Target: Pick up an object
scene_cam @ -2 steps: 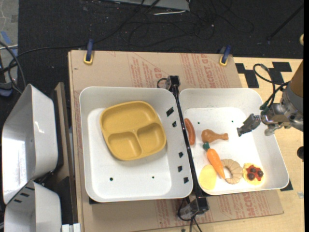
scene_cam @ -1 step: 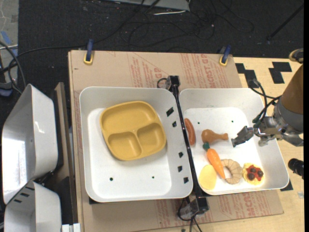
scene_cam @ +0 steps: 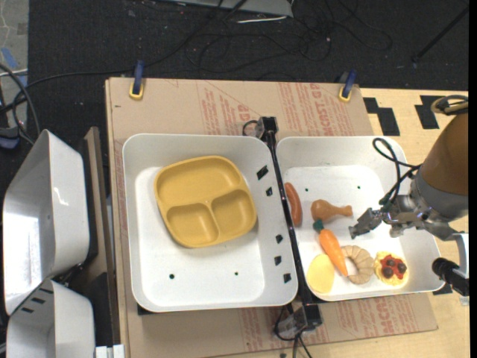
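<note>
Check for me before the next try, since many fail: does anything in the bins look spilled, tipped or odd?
Nothing stands out. The yellow plate lies flat, slightly skewed, in the left bin; the toy foods sit loose on the right bin floor.

The worktop (scene_cam: 223, 99) is a brown board printed with faded red lettering, held at its far edge by two yellow-and-blue clamps (scene_cam: 136, 81), and it carries two shallow white bins touching along a black divider strip (scene_cam: 282, 200). The left bin (scene_cam: 141, 274) holds a yellow sectioned plate (scene_cam: 205, 200) lying flat and slightly rotated, nearer the bin's far side. Around the worktop lies dark floor (scene_cam: 74, 21) strewn with black cables (scene_cam: 223, 47), and two white tubs (scene_cam: 37, 207) sit tilted at the left edge.
</note>
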{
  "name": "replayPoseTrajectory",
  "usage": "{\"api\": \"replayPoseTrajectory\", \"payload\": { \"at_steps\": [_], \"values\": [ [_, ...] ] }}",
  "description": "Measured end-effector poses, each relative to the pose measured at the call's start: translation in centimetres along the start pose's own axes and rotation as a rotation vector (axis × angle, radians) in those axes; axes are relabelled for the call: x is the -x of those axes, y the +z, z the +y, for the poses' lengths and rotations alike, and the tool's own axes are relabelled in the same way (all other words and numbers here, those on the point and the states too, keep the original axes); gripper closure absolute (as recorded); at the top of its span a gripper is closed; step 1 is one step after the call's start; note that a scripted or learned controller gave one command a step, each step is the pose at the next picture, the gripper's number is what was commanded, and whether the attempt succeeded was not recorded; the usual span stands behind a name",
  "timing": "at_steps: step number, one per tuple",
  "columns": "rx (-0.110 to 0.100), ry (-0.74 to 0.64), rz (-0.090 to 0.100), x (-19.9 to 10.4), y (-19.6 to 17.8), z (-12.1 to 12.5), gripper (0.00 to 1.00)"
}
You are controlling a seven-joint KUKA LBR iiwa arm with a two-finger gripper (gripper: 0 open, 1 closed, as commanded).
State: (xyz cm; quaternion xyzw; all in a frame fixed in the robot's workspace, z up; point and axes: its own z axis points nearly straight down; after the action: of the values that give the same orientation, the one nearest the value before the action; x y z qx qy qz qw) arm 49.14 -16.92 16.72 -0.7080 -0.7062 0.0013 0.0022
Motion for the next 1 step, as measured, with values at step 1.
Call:
{"api": "replayPoseTrajectory", "payload": {
  "at_steps": [1],
  "values": [
    [-0.001, 0.0, 0.0, 0.21, 6.39, -0.19, 0.0]
  ]
}}
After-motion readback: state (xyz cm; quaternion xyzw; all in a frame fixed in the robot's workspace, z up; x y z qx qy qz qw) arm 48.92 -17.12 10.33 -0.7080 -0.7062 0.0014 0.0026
